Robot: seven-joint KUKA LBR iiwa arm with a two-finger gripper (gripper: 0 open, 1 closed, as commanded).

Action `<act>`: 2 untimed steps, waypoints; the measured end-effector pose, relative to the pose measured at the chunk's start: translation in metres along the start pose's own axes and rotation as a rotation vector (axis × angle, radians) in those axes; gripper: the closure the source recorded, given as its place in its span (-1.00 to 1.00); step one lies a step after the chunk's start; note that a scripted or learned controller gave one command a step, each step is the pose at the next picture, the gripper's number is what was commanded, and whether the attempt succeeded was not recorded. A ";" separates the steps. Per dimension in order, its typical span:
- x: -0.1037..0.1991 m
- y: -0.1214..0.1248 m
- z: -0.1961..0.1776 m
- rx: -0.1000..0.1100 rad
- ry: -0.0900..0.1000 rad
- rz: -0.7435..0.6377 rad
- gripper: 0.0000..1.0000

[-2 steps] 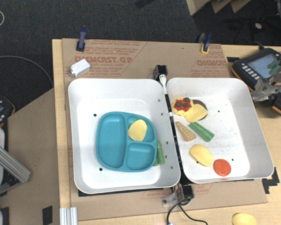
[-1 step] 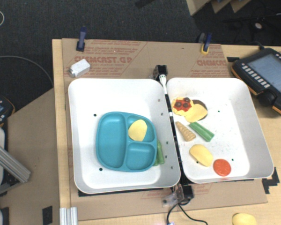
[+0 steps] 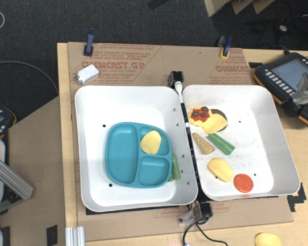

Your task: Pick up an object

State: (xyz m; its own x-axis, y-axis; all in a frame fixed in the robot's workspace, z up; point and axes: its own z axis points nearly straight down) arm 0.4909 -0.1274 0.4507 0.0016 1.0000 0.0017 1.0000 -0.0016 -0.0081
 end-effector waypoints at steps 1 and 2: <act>0.039 -0.012 0.110 0.006 0.002 -0.005 1.00; 0.098 -0.011 -0.043 -0.028 -0.001 -0.008 1.00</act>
State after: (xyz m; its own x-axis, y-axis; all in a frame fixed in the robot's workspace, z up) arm 0.4805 -0.0294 0.4942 -0.0068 1.0000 0.0009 0.9998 0.0068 0.0195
